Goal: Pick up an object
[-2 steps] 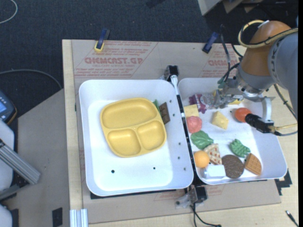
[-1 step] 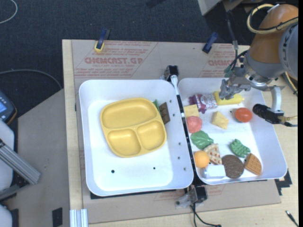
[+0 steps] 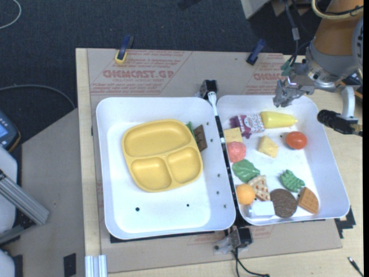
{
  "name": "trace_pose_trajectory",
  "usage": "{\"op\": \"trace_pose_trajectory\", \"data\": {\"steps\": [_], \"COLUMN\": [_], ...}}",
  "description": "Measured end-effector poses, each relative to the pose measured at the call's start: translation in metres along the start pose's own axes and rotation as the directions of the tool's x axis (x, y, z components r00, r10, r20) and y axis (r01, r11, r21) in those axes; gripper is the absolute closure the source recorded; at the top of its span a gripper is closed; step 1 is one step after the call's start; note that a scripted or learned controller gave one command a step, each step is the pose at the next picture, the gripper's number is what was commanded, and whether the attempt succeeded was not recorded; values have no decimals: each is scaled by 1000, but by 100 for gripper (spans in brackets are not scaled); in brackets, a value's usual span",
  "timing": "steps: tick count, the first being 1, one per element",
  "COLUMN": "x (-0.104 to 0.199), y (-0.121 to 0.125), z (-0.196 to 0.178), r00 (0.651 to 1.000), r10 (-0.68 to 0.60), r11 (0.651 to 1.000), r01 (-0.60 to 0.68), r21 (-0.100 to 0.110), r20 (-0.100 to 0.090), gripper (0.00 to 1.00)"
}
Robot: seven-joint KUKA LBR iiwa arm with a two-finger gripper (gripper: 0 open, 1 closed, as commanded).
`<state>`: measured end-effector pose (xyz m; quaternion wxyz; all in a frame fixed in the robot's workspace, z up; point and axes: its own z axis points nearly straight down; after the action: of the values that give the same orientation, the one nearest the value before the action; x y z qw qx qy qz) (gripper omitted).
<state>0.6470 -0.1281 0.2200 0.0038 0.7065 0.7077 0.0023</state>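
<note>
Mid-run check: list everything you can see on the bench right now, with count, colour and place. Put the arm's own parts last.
bins: 2, white, side by side on the bench
divided plate: 1, yellow, left bin
brown piece: 1, at the plate's right edge
banana: 1, yellow, right bin, far end
tomato: 1, red, right bin
cheese wedge: 1, pale yellow, right bin centre
orange: 1, orange, right bin near end
cookie: 1, brown, near end
clamps: 2, far board edge
end effector: 1, grey, above the right bin's far edge near the banana

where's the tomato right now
The tomato lies in the right bin, toward its far right side, just right of the cheese wedge and below the yellow corn.
</note>
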Motion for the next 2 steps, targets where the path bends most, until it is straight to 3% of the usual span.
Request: {"op": "trace_pose_trajectory", "data": {"steps": [1, 2], "x": [0, 51], "y": [1, 12], "z": [-6, 3], "r00": [1000, 1000], "r10": [1, -3], "r11": [1000, 1000], "r01": [-1, 3], "r21": [4, 8], "r20": [-1, -3], "gripper": [100, 100]}}
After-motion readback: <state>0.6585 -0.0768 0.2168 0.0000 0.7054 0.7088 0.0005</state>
